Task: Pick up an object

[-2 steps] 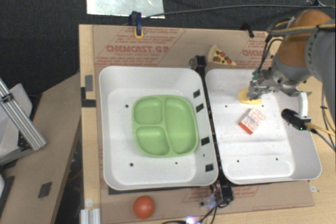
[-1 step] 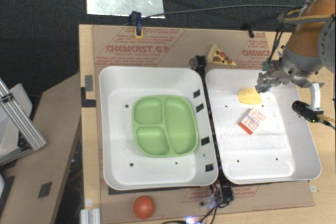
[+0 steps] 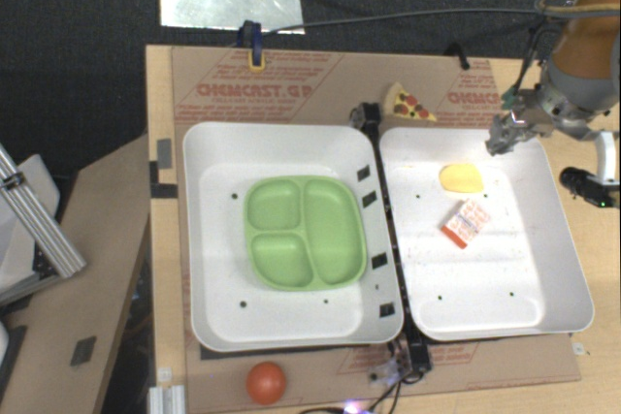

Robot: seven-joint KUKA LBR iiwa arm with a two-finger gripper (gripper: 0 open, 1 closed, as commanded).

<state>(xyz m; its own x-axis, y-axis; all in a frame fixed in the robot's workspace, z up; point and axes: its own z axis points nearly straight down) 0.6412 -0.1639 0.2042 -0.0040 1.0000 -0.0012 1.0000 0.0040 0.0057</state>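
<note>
Hand (image 3: 503,137) hovers just beside yellow object (image 3: 461,177), apart from it.

The gripper (image 3: 502,139) hangs over the right bin's (image 3: 543,305) far edge, near a yellow piece (image 3: 461,177) and a red-and-white packet (image 3: 466,223). A green divided plate (image 3: 304,232) sits mid left bin (image 3: 213,208).

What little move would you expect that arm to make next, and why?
Probably a short move down and to the view's left, onto the yellow object. The gripper hangs above the right bin's far corner holding nothing, and that object lies nearest.
</note>
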